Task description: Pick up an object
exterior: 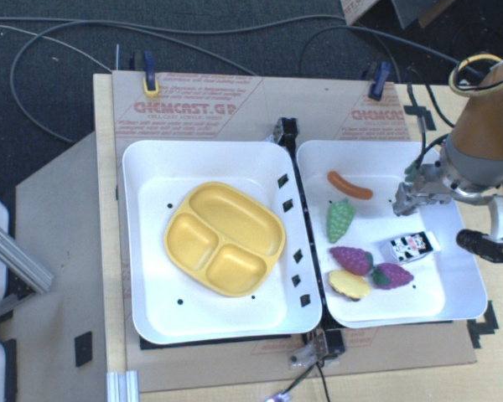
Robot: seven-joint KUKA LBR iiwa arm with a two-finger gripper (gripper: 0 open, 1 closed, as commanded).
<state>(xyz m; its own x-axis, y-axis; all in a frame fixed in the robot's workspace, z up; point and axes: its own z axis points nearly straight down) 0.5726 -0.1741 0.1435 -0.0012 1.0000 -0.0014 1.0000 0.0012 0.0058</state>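
The right bin point(453, 304) holds several small items. An orange-red sausage point(350, 186) lies at its back, with a green grape bunch point(339, 221) below it. A purple grape bunch point(350, 260), a yellow piece point(349, 285) and a magenta fruit with a green tip point(391, 275) sit near the front. A black-and-white packet point(412, 245) lies to their right. My gripper point(409, 198) hangs over the right bin's back half, above and just behind the packet and to the right of the sausage. I see nothing held in it.
The left bin point(142, 182) holds a yellow divided plate point(225, 238). A black divider with clips point(295, 224) runs between the bins. Blue clamps point(150, 74) point(379, 79) pin the cardboard at the back. Cables trail across the dark floor behind the bench.
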